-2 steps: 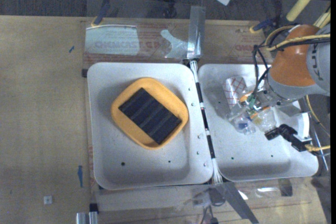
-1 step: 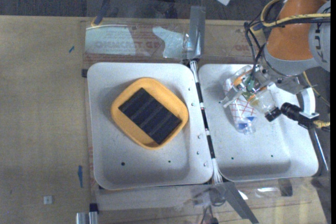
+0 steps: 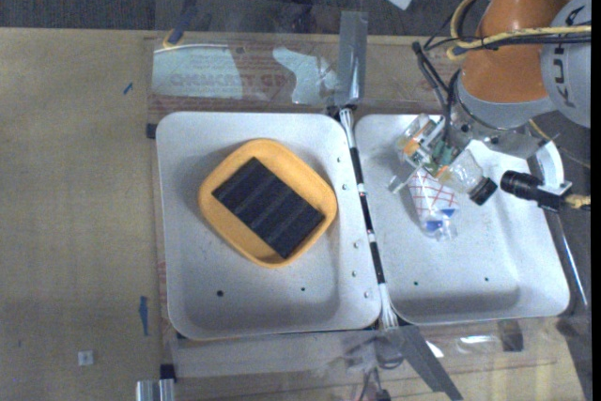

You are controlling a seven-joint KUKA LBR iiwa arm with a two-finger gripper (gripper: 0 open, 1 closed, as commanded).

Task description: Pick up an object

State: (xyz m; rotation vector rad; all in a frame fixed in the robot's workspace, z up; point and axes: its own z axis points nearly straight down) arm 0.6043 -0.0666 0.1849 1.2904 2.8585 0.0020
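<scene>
So going left to right: the worktop (image 3: 66, 202) is plain tan board, bare on the far left apart from a few bits of blue tape. Then comes the left bin (image 3: 183, 291), and sitting a bit up and left of its middle is a yellow tray-like thing (image 3: 319, 185) with a dark ribbed panel (image 3: 268, 207) set in its top, lying flat and turned at an angle. It's well apart from the arm, so I'd guess it's not the target right now. The two bins butt up against each other along the middle seam, which makes sense if stuff gets moved from one to the other. In the right bin (image 3: 488, 291) there's a small crumpled item, white with red and blue print, looks like a wrapper or packet (image 3: 437, 202), lying in the upper-left part of that bin. The pincer (image 3: 430, 150) is right down over the wrapper's top end, touching or just about, coming off the arm (image 3: 507, 42) with its orange band that reaches in from the right. Honestly I cannot tell how the pincer is set, since the wrist and some clear plastic clutter sit right over it. My read is it's going for the wrapper, though whether it actually has it, no idea. Crinkly stuff like that slips easily, so the grab could well come up with nothing.
</scene>
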